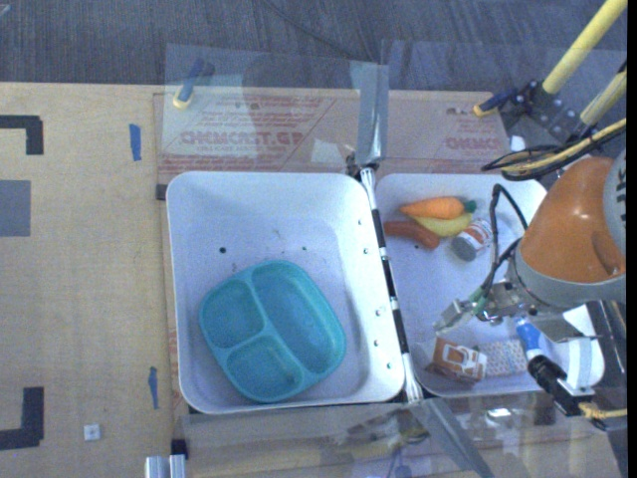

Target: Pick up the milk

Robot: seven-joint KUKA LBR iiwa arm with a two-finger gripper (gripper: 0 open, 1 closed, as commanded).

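The milk (pixel 459 359) is a small brown and white carton lying on its side at the front of the right bin (pixel 398 267). My gripper (pixel 466 313) hangs just above and slightly behind it, under the orange wrist band, and I cannot tell whether it touches the carton. Nothing shows held in the gripper.
At the back of the right bin lie an orange carrot (pixel 434 208), a yellow piece (pixel 448 225), a reddish sausage (pixel 412 233) and a small can (pixel 471 240). A teal divided plate (pixel 272 330) sits in the left bin (pixel 199 227). Yellow cables run at the upper right.
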